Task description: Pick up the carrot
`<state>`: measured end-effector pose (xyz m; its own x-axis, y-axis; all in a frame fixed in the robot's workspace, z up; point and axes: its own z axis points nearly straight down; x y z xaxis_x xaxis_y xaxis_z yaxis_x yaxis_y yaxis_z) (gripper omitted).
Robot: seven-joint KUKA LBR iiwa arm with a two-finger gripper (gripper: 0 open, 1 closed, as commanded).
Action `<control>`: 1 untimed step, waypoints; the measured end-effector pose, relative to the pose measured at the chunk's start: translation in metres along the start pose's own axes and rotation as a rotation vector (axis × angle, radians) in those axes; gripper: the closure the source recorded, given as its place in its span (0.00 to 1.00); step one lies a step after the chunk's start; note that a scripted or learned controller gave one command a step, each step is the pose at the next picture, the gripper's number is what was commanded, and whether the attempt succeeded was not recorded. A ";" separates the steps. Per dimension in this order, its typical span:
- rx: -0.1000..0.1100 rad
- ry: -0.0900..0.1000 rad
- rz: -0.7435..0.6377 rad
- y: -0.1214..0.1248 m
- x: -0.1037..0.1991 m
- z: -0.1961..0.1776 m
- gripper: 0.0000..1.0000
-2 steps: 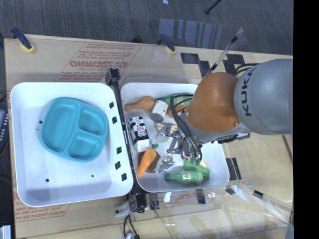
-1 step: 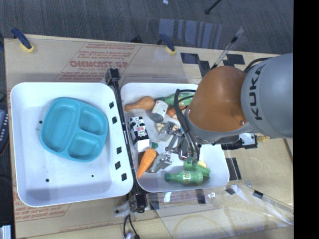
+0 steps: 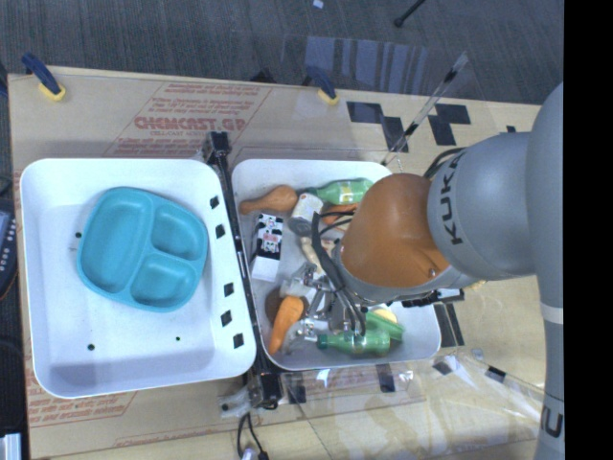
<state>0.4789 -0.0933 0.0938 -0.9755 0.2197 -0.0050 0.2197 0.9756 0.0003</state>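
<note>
Robotics lab: clamped bins (image 3: 38,257), cardboard-covered bench (image 3: 192,113)

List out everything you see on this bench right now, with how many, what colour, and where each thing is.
Bins: two, white, side by side; left bin, right bin.
Divided plate: one, light blue, in the left bin.
Carrot: one, orange, near the right bin's front left, beside the gripper.
Green bottle: one, lying along the right bin's front wall.
Second green bottle: one, near the right bin's back wall.
Brown drumstick-shaped item: one, at the right bin's back left.
Small black-and-white item: one, left side of the right bin; too small to identify.
Clamps: two, blue and yellow, at the bench's back edge.
Arm: one, grey with orange band, over the right bin.
Gripper: one, low beside the carrot.
</note>
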 end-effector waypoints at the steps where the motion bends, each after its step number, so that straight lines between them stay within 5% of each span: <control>1: 0.000 0.001 0.204 0.002 -0.024 0.000 0.00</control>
<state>0.5026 -0.0965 0.0939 -0.9107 0.4131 -0.0041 0.4131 0.9107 0.0012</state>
